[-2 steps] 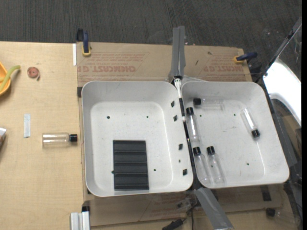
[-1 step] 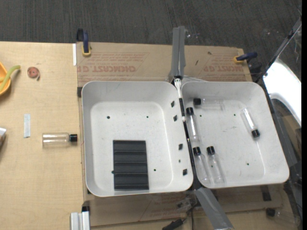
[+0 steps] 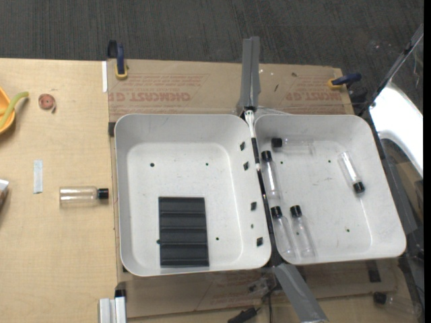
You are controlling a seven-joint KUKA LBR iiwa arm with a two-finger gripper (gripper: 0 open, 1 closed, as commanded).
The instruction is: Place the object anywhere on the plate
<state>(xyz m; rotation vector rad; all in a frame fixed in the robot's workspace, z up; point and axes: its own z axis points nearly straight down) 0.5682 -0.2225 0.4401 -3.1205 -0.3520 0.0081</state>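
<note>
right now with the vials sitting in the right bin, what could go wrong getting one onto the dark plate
1. The vials are clear and pale against the white right bin, so a grasp could miss.
2. Two vials lie side by side near the front; the fingers may catch both or knock one away.
3. One vial lies against the bin's left wall, leaving little finger room.
4. The ridged dark plate might let a round vial roll.
</note>
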